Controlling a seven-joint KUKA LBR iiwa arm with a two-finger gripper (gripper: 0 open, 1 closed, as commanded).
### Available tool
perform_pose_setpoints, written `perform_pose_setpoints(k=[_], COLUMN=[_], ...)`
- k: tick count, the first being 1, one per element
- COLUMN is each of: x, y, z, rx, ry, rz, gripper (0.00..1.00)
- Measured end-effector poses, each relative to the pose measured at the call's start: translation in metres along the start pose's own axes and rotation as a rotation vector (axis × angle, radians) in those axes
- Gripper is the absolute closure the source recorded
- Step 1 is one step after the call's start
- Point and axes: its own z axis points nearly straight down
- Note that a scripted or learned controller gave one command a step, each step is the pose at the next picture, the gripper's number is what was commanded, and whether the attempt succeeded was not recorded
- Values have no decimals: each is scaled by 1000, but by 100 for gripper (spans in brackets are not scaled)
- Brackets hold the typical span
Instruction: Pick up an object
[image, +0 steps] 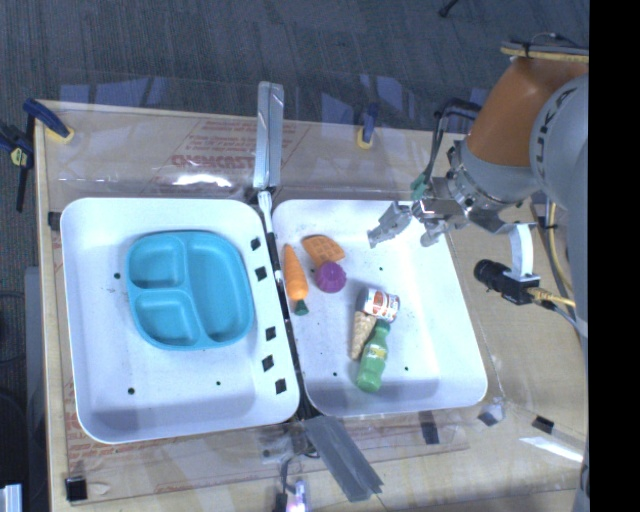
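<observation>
A blue divided tray (188, 289) lies in the left white bin (90, 380), both bins resting on a wooden surface (520, 440) with clamps (368, 130) along its far edge.

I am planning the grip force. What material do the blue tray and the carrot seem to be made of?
The blue tray looks like moulded plastic: even colour, rounded compartments, soft sheen. The carrot seems a plastic toy: uniform orange, smooth surface, a green tip. Whether it is hard or soft cannot be told.
</observation>
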Motion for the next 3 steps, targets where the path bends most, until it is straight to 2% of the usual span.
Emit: perform_pose_setpoints(k=[1, 2, 3], x=[-15, -10, -10], y=[-30, -37, -37], z=[120, 158, 150], rx=[1, 0, 4], ry=[1, 1, 3], rz=[18, 98, 94], gripper=[0, 0, 100])
